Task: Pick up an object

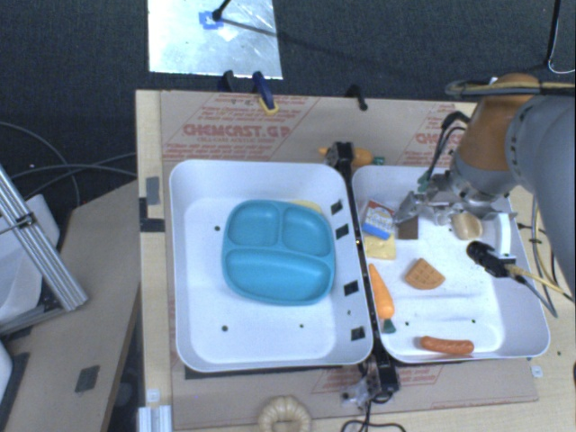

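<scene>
The arm [504,133] reached in from the right over the far part of the right bin [517,327], its orange band sitting above the wrist. The gripper [423,201] hung low near that bin's far edge, and whether it was wide, narrow or holding anything could not be told from this slanted view. Just beside it, toward the bin's far left corner, lay a small carton [377,219] with red and blue on it, resting partly on a pale yellow slice [382,247]. A beige rounded piece [466,226] lay by the right side under the wrist. Near the middle of the bin sat a brown cracker-like piece [424,274]. An orange carrot [383,295] lay along the left wall, and a reddish sausage [446,345] lay close to the near edge. The left bin [202,331] carried a blue divided plate [275,251] at its centre, with a bit of yellow showing at the plate's far rim.
</scene>
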Tool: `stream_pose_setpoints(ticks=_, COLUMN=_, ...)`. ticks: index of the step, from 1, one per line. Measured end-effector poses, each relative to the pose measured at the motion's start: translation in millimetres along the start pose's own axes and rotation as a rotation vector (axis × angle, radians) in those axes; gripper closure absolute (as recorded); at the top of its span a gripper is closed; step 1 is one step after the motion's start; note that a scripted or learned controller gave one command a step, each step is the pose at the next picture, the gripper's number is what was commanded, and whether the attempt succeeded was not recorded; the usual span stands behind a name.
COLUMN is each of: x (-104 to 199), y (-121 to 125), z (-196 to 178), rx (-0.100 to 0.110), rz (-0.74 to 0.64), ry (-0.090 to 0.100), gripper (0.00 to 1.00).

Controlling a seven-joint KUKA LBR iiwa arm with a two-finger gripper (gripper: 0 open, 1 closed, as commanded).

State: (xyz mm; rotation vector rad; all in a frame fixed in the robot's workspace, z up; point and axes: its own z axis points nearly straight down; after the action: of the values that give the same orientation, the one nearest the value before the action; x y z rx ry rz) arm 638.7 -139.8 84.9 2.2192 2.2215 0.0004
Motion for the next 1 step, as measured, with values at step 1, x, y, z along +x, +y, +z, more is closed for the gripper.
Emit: stream_pose_setpoints(ticks=1, x=0.0, y=1.4, z=-12.1, rx=-0.004, rz=0.000, ry=0.000, gripper=1.00)
